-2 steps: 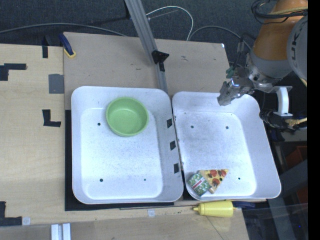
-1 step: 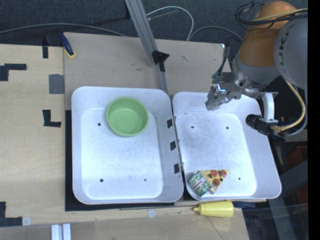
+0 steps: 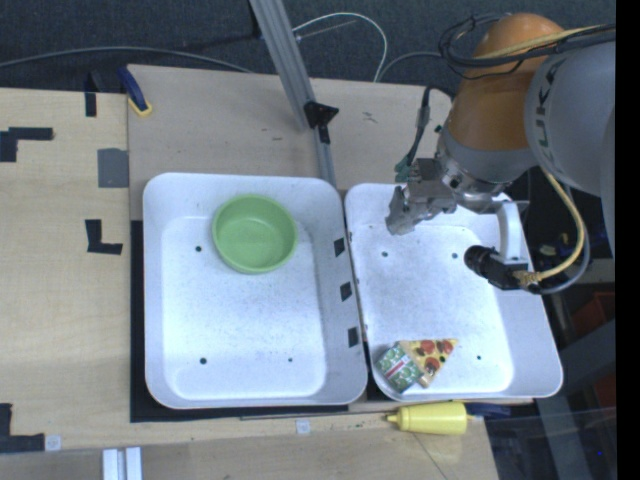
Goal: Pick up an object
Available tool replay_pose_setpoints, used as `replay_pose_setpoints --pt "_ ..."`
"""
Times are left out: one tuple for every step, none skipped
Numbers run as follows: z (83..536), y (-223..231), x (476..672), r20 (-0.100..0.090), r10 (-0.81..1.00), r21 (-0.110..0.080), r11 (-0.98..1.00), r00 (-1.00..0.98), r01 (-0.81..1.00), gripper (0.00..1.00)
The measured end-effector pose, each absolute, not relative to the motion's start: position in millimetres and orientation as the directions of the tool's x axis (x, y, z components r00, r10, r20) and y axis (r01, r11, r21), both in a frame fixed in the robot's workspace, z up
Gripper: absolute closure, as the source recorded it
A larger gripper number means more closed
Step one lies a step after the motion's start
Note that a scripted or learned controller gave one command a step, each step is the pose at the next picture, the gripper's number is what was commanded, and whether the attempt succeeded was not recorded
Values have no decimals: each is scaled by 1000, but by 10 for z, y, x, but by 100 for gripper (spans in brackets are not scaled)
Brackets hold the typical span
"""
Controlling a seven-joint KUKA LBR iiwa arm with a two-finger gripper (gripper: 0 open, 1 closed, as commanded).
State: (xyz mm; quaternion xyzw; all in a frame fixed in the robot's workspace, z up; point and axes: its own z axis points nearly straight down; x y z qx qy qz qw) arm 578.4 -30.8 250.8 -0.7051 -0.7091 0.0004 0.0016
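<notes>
A green bowl sits upright in the upper part of the left bin. A small colourful packet lies in the near left corner of the right bin. My gripper hangs over the far left part of the right bin, well above the packet and to the right of the bowl. Nothing shows between its fingers.
A yellow bottle lies on the bench just past the right bin's near rim. A grey pole slants down to the gap between the bins. Black cables and a fitting hang beside the wrist over the right bin.
</notes>
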Motion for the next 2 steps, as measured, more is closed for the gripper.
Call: replay_pose_setpoints --pt "2363 247 5546 1 1000 -5 7 -7 1000 100" --pt "2422 715 5366 2 1000 -4 7 -7 1000 100"
